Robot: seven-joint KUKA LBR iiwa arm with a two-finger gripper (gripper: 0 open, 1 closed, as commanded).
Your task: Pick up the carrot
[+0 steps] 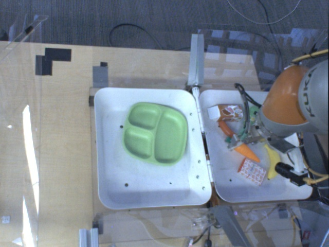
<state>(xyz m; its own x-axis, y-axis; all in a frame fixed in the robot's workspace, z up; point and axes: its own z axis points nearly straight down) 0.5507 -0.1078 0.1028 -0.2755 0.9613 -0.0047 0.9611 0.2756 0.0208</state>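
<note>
My pincer point(240, 138) hangs low in the right bin point(226, 184), just at the blunt end of the carrot point(246, 150) — whether its tips are spread or pressed together I cannot tell, for my own wrist and cabling crowd the spot. The carrot lies on the bin floor near the middle, its point aimed toward the bin's near right corner. Just beside it rests a small pink patterned block point(252, 171), and a yellow banana point(271, 161) lies to the right of both. A brown-and-white packet point(229, 112) sits toward the far wall. The left bin point(110, 184) holds a green divided plate point(156, 133).
</note>
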